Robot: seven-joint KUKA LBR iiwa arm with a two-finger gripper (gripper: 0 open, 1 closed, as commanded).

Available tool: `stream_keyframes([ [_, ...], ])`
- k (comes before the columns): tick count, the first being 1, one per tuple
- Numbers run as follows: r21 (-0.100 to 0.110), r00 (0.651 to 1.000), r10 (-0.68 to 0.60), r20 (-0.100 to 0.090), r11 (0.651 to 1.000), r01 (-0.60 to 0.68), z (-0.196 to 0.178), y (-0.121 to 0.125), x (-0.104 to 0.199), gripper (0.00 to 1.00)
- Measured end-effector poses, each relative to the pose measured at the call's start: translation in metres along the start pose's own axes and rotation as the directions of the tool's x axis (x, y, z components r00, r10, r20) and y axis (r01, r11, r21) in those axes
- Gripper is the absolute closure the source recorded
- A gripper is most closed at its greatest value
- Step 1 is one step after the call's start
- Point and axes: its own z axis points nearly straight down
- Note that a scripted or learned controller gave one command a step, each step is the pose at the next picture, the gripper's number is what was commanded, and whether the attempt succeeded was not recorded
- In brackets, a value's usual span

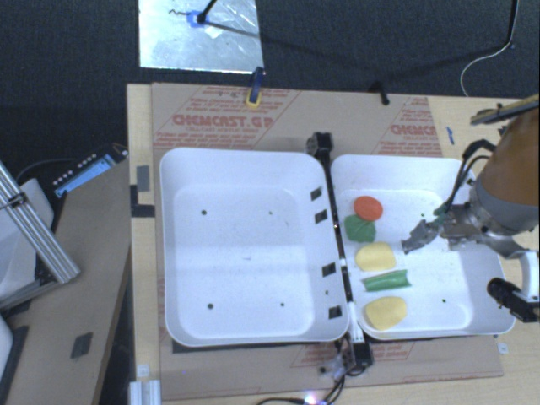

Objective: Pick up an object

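Hovering in the right bin (439, 306), the gripper (416, 241) looked empty, finger spread unclear; it needed centring over the yellow piece (375, 256).

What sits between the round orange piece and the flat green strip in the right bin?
In the camera view, two things lie between the round orange piece and the flat green strip: a dark green lump, then a pale yellow block.

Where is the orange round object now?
The orange round object lies in the right bin, near its left wall, just above the dark green piece.
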Motion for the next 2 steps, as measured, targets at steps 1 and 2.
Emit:
stream_keyframes([
  [1, 0.002, 1.000, -0.003, -0.002, 1.000, 0.003, 0.078, -0.008, 0.049, 0.00],
  [2, -0.006, 1.000, -0.003, 0.002, 1.000, 0.003, 0.106, 0.070, 0.031, 0.00],
])
